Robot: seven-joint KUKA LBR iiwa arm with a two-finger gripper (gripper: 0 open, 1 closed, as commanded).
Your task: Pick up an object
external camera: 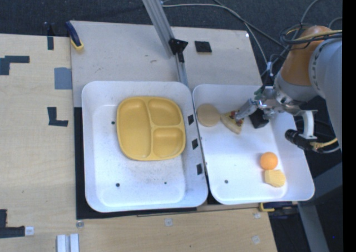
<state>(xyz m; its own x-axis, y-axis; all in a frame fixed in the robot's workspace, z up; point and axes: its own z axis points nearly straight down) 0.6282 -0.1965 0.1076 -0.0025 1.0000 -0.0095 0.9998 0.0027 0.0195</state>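
Where the bench carries its two shallow white bins, I count one yellow plastic tray (151, 127) with three compartments lying in the left bin (100, 145). In the right bin (239, 173) I count four small items: a round tan disc (208, 114), a wedge-shaped piece (232, 122), an orange ball (268, 160) and a pale yellow lump (275, 178) touching it. I read no labels. The gripper (246, 110) sits at the wedge; I cannot tell its jaw state.
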